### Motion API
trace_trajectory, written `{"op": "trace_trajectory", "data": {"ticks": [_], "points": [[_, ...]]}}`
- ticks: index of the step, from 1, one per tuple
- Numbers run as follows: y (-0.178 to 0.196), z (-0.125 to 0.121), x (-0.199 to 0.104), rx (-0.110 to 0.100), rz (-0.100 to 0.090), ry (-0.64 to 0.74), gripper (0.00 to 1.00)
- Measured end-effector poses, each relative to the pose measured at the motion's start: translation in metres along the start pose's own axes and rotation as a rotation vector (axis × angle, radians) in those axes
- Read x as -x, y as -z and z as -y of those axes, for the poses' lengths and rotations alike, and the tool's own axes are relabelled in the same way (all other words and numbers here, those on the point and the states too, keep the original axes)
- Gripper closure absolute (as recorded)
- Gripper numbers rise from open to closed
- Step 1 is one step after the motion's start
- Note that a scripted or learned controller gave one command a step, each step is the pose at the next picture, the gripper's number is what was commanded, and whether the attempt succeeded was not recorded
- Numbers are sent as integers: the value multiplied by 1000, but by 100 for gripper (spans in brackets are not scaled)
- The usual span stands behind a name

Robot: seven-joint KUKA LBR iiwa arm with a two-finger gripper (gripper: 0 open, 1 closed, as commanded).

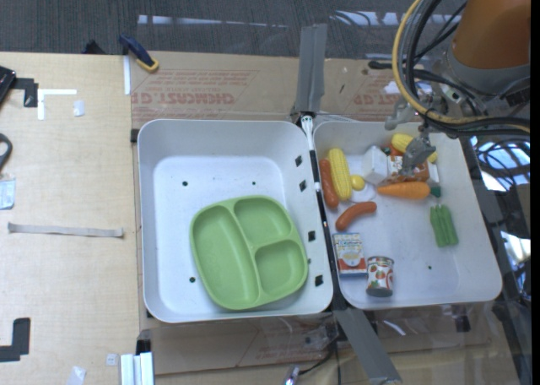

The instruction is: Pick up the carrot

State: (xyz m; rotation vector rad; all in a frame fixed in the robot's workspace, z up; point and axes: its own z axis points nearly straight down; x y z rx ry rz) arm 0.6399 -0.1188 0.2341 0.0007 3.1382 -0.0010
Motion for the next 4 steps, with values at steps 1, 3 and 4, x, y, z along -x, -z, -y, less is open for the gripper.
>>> {"op": "trace_trajectory", "data": {"ticks": [1,3,4], "points": [[-106,33,-23,-1,3,-21,0],[-140,80,-30,-1,2,82,0],[-141,59,-90,1,0,269,0]]}}
